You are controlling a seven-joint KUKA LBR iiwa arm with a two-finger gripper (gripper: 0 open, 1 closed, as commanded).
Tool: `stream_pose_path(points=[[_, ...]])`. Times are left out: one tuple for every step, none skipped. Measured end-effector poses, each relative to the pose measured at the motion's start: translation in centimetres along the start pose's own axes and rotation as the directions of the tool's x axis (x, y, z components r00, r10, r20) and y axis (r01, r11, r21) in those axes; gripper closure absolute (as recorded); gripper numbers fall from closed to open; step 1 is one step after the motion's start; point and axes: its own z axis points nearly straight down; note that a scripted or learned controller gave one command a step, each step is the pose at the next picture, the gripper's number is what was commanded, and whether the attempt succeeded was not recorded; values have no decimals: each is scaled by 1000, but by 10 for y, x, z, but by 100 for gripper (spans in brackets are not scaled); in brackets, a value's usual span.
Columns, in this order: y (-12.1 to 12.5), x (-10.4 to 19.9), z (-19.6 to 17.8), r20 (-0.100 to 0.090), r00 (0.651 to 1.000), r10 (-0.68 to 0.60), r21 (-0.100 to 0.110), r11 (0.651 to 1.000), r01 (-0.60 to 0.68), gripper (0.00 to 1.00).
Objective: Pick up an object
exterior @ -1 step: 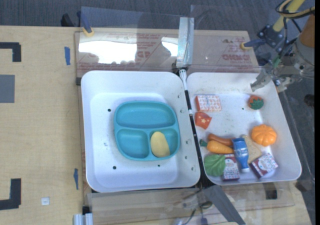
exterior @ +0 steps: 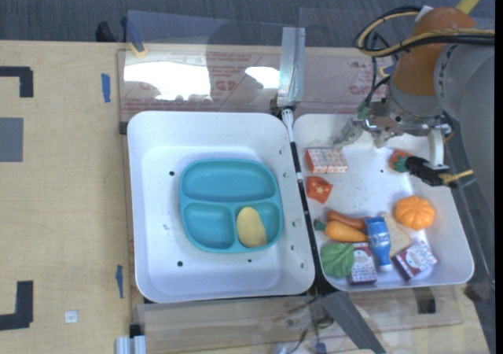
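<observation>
Picking from right bin [exterior: 464,262]: toy food, light, rigid plastic, likely slick.
Near: small cartons [exterior: 363,264]; pumpkin [exterior: 414,212] — pinch across its ribs. Far: hand [exterior: 369,126], spread, holding nothing, above bin's far edge.

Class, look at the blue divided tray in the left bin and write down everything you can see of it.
The blue divided tray is a rounded rectangle of smooth turquoise, plastic by its look, lying flat and slightly turned near the middle of the left bin. Raised ridges split it into three compartments: one long one across the far side and two smaller ones nearer the camera. A yellow, egg-shaped toy rests in the nearer right compartment. The other two hold nothing visible. The tray rests on the bin floor, apart from its walls.
</observation>
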Motion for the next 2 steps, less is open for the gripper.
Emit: stream_pose_path(points=[[-39, 44, -1, 0, 998, -65, -1, 998, 65, 0], [-18, 40, 1, -1, 998, -71, 4, 998, 71, 0]])
